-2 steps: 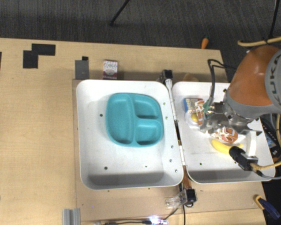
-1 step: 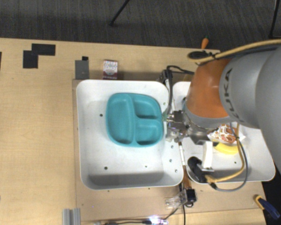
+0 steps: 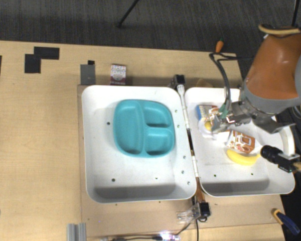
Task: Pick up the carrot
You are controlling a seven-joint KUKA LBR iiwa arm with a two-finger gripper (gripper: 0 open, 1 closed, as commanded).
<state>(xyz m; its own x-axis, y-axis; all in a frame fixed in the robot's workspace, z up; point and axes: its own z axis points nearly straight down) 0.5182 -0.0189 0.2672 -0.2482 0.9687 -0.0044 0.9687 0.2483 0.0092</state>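
Observation:
My gripper (image 3: 222,119) hangs low over the back left part of the right bin (image 3: 251,185). It is right above a small pile with a blue and white packet (image 3: 202,112) and a yellow piece (image 3: 207,126). Just to its right lies a white item with orange markings (image 3: 241,142), resting on a yellow banana (image 3: 241,158). The grey and orange arm (image 3: 278,69) covers the bin's back right corner, so whatever lies there is hidden.
The left bin (image 3: 135,185) holds a teal divided plate (image 3: 143,127). A black cylinder (image 3: 273,155) juts in at the right bin's right side. Cables run along the back rim behind the bins.

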